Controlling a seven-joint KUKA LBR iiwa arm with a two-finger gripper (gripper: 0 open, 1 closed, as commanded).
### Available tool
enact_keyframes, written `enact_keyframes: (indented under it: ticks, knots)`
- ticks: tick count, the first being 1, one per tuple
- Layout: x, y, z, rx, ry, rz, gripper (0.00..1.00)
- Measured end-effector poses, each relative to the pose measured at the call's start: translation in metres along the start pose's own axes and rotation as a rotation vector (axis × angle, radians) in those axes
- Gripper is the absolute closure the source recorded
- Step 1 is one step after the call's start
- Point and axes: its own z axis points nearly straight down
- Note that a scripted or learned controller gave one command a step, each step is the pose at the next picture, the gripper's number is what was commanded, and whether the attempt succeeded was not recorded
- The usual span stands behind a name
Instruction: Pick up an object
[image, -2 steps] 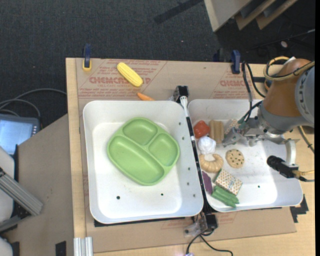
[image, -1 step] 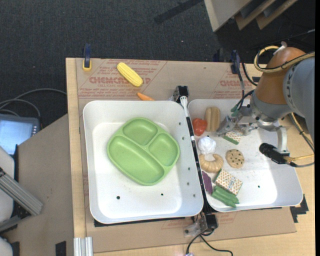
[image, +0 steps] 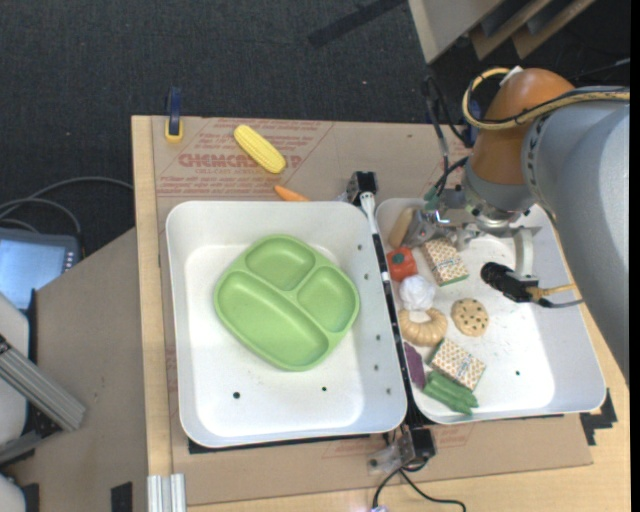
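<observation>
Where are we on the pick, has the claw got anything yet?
Nothing looks lifted yet. The arm's claw is down at the back of the right bin, near a patterned square and red piece, but I cannot tell whether it grips anything. The cookie, bagel and green pod lie in the bin. The green plate sits in the left bin. Grasp and lift remain.

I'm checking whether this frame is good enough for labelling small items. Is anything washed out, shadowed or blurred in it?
Camera view: light is even and soft; the left bin is bright white yet not blown out, and the green plate is sharp. The arm looms large and slightly soft at the right. Near the gripper, small items in the right bin crowd together, so edges are harder to separate.
</observation>
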Motion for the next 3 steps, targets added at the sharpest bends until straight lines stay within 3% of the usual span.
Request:
enact_keyframes:
  ticks: [3]
  knots:
    - [0.002, -0.018, 0.001, 0.005, 0.003, 0.005, 0.0]
